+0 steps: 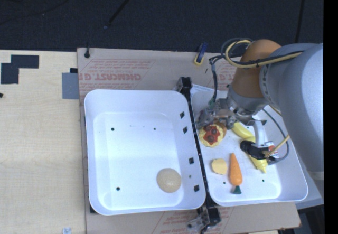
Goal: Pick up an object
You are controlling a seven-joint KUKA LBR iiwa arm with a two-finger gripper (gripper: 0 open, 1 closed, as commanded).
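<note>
The claw [213, 118] sat low in the right bin [296, 185], at its far left corner, directly above a small pizza slice [212, 135]. Wrist and cables hid its tips, so its state could not be determined; contact with the slice appeared likely. A banana [244, 131] lay partly covered by the arm [296, 90]. A yellow chunk [219, 166] and carrot [235, 170] lay nearer the front wall. The left bin [105, 117] held one pale ball [169, 180], with open floor around it.
</note>
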